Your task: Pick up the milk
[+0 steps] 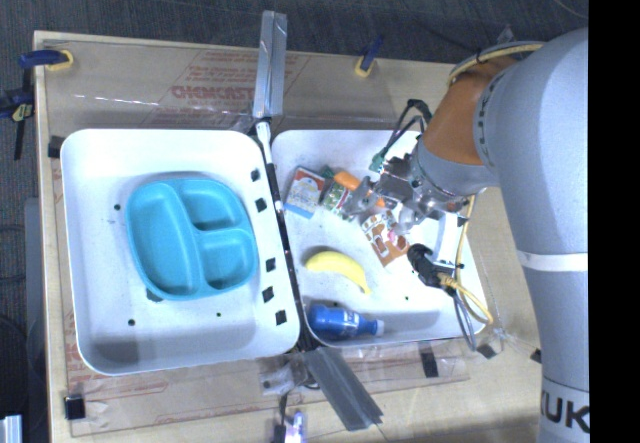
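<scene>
The milk (303,191) is a small white carton with blue and red print, lying in the upper left part of the right bin (440,306), close to the divider. My gripper (378,199) hangs low over the bin's middle, right of the carton, above a cluster of small packets. A green and orange packet (335,193) lies between the gripper and the milk. The arm's grey wrist with its orange band (455,126) reaches in from the right.
A banana (338,268) lies in the middle of the right bin and a blue bottle (340,323) along its front wall. A red-orange packet (388,239) sits under the wrist. The left bin (90,181) holds a blue divided tray (190,236).
</scene>
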